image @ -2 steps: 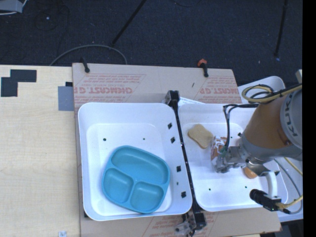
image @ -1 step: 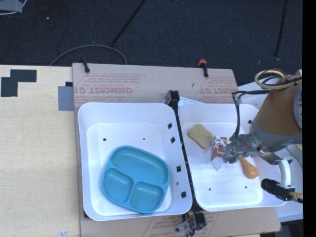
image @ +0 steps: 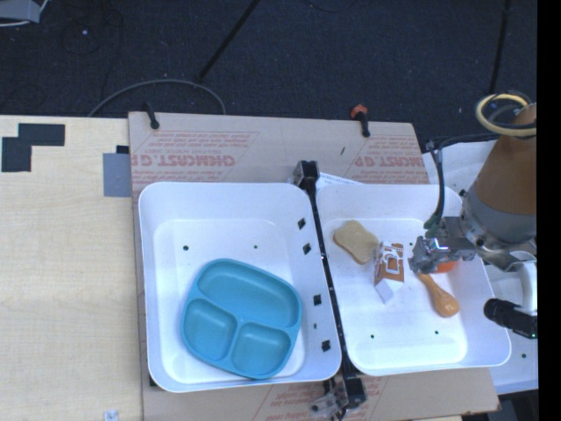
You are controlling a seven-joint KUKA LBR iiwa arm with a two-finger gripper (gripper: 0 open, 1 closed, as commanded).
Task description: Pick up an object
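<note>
Objects lie in the right bin (image: 491, 345) on a cardboard-covered bench (image: 263, 147); finger state unclear.

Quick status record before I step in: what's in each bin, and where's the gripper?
left bin: blue divided plate, lying flat
right bin: tan sponge-like piece; small orange and white packet; orange carrot-shaped toy
gripper: over the right bin, at the top end of the carrot-shaped toy, just right of the packet
grasp: cannot tell from this view
arm: reaches in from the right
</note>
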